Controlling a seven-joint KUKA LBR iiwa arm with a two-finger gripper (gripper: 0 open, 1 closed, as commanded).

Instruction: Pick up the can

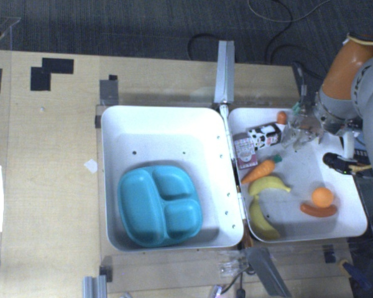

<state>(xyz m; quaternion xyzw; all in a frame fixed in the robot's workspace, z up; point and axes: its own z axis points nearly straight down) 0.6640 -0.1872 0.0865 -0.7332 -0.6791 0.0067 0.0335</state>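
White plastic bins sit side by side on your bench, 2 of them, meeting at a shared middle edge. Your left bin holds 1 thing: a blue divided tray with 3 compartments, lying toward the near-left corner, with bare floor behind it.

Your right bin is crowded. The can, white with black patches, lies on its side near the far wall, its long axis running roughly left to right and tilted slightly up toward the right. Just left of it a reddish packet leans by the middle edge. Near the can's lower side you see a carrot, and below that 2 bananas curve along the left wall. An orange ball rests touching a sausage toward the right, with open white floor between these and the bananas. A small orange item sits at the far wall just right of the can.

Your gripper hangs just right of the can's right end, over the far part of the bin. You cannot tell from this angle how it is set, and nothing visibly sits within it.
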